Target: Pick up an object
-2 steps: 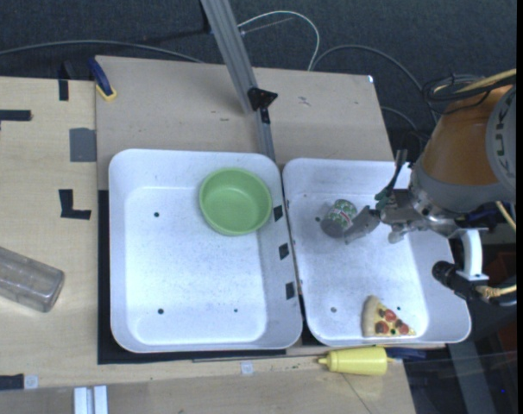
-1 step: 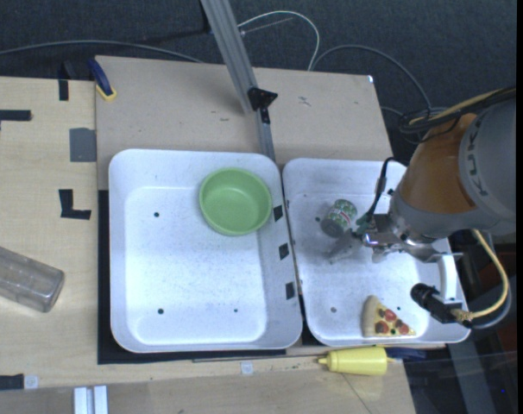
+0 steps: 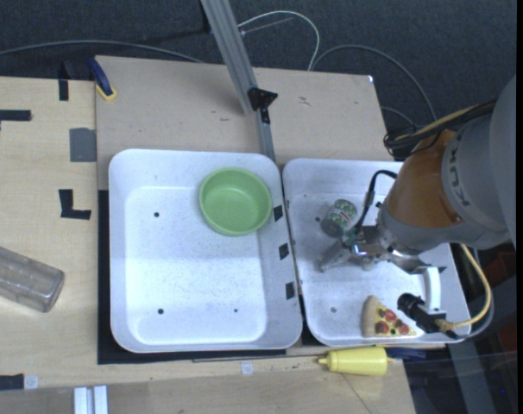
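gripper (image 3: 337, 255) low in the right bin (image 3: 318, 317), fingers spread with nothing between them.
you have the small can (image 3: 338, 216) lying just above the fingertips, close but not between them. the pizza slice (image 3: 384, 317) sits near the bin's front edge, below the wrist. the green bowl (image 3: 236, 201) rests in the left bin (image 3: 158, 300), and a yellow bottle (image 3: 358, 361) lies on the bench in front.
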Available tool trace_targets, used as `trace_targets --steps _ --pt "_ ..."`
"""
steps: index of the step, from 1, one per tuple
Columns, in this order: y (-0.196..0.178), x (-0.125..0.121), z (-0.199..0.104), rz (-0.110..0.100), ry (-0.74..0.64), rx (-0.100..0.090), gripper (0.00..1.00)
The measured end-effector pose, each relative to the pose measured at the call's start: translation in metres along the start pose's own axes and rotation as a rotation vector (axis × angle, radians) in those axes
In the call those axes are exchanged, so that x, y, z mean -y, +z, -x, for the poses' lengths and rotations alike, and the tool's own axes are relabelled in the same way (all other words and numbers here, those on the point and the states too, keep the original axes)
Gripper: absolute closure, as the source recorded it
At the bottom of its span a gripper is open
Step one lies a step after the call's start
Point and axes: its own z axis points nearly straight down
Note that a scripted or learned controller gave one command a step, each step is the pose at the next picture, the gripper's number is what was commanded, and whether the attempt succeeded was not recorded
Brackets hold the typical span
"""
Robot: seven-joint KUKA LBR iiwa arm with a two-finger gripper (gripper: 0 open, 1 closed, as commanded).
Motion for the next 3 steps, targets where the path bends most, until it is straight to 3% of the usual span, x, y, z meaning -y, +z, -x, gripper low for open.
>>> trace_targets --steps 1,3 --pt "-0.011 0.000 -0.001 -0.002 -0.001 -0.003 1.00" --pt "-0.113 -0.008 -0.012 0.004 -0.002 -0.001 1.00"
